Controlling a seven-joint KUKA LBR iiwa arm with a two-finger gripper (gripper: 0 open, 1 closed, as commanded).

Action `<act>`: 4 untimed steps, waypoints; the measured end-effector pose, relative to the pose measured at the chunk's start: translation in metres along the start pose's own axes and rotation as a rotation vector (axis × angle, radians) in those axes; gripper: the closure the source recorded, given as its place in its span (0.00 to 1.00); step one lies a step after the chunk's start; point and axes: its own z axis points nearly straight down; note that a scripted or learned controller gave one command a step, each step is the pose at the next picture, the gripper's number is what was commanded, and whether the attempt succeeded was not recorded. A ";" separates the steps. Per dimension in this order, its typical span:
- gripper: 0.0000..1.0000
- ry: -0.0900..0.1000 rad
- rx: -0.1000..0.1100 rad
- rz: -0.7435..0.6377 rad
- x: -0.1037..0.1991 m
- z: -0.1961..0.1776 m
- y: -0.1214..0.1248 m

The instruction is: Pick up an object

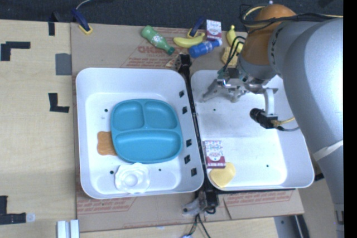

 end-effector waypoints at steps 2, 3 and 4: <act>0.00 0.000 0.000 0.001 0.009 0.000 0.009; 0.00 -0.002 0.000 0.001 0.007 0.000 -0.012; 0.00 -0.002 -0.001 0.002 0.010 -0.001 -0.028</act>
